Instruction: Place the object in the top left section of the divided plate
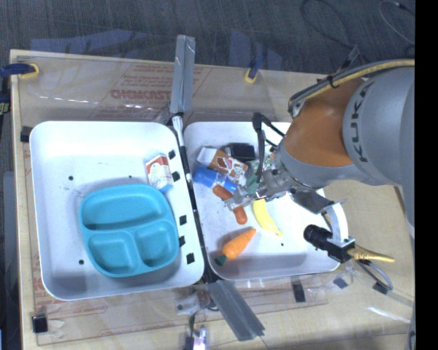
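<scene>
Two white bins: blue divided plastic plate [129, 228] sits left, unloaded. The end effector [250, 192] hovers over the toy pile at 3 o'clock; can't tell its state. Picking step, I'd guess the yellow plastic banana [266, 217].

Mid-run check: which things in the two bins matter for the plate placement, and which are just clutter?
Belongs to the job:
- blue divided plate, left bin
- gripper, down among the items in the right bin; which item is the target is unclear

Lying about:
- carrot
- banana
- small carton beside the plate
- blue packet
</scene>
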Tool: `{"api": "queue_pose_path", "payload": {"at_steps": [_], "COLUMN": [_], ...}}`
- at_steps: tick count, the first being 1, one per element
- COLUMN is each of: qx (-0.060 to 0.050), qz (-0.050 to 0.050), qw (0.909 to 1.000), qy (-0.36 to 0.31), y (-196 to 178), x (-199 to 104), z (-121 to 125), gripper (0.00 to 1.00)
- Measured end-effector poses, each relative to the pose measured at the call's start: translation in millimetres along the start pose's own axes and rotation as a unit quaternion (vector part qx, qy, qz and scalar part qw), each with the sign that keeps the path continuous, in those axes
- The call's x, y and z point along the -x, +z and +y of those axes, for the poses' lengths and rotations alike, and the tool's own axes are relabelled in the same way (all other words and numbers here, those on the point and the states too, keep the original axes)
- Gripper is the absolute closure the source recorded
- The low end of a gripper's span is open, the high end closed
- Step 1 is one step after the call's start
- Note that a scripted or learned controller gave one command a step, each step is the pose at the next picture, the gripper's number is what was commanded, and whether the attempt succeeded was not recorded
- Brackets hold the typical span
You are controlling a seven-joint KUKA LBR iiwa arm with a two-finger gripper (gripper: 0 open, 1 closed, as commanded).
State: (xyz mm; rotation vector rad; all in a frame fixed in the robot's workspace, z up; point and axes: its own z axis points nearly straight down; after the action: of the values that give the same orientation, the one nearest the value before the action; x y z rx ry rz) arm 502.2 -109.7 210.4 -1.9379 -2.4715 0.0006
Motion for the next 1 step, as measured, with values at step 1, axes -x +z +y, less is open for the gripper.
{"api": "queue_pose_path", "payload": {"at_steps": [1], "qx": [-0.001], "qz": [0.001], "qw": [0.9980], "qy": [0.063], "y": [-23.0], "x": [-80.8], "z": [-6.7], "gripper": [1.00]}}
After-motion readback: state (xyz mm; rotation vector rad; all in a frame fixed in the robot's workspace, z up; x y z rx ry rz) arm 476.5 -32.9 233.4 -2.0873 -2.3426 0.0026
